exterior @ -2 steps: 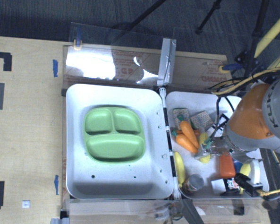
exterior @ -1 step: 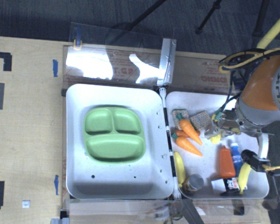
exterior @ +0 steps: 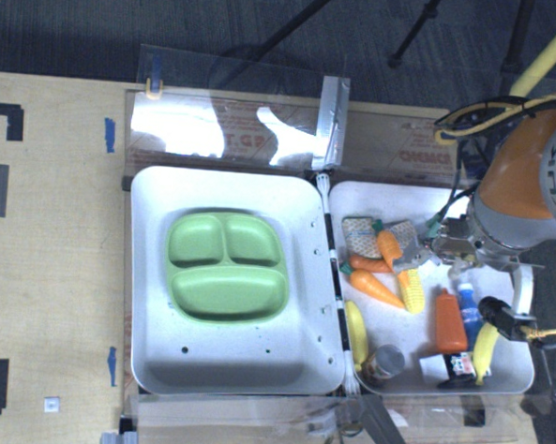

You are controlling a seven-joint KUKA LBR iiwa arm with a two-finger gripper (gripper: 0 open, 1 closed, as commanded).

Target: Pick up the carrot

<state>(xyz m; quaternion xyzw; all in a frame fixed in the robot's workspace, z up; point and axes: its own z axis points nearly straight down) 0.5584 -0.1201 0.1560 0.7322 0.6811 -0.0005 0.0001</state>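
Several orange carrots lie in the right bin point(exterior: 513, 376). One carrot point(exterior: 387, 247) with a green top points toward the back. A thinner one point(exterior: 368, 265) lies just below it, and a fatter one point(exterior: 377, 288) lies slantwise in front. My gripper point(exterior: 413, 258) reaches in from the right and sits low, right beside the back carrot and above a yellow corn cob point(exterior: 411, 288). The wrist hides where its tip meets the carrot.
The right bin also holds two textured grey pieces point(exterior: 359, 233), an orange bottle point(exterior: 448, 323), a blue item point(exterior: 468, 301), two bananas point(exterior: 484, 351) point(exterior: 354, 328), a can point(exterior: 388, 360) and a small black box point(exterior: 459, 366). A green divided plate point(exterior: 226, 265) lies in the left bin point(exterior: 148, 349).
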